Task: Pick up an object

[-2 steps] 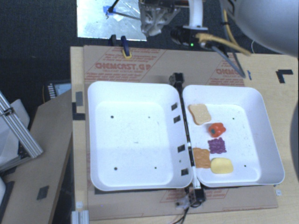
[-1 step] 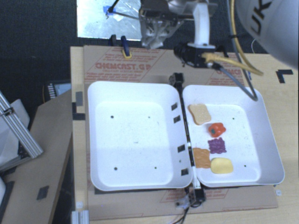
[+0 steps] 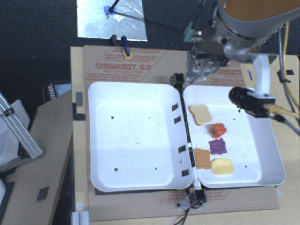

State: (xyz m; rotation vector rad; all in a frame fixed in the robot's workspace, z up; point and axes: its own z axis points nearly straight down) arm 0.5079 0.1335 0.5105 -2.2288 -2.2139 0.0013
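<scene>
Gripper point(image 3: 202, 70) hovers over the right bin's point(image 3: 262, 146) far-left rim; its grasp, cannot tell. Toy bread slice point(image 3: 200, 114) lies just nearer: centre over it, descend straight.

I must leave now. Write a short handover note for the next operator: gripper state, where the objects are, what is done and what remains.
Gripper: above the far edge of the right bin, holding nothing visible; finger state cannot be told.
Objects, all in the right bin near the divider: bread slice, red pepper, purple grapes, orange piece, yellow piece.
Done: nothing picked yet.
Left: descend, grasp one object, lift it.
</scene>
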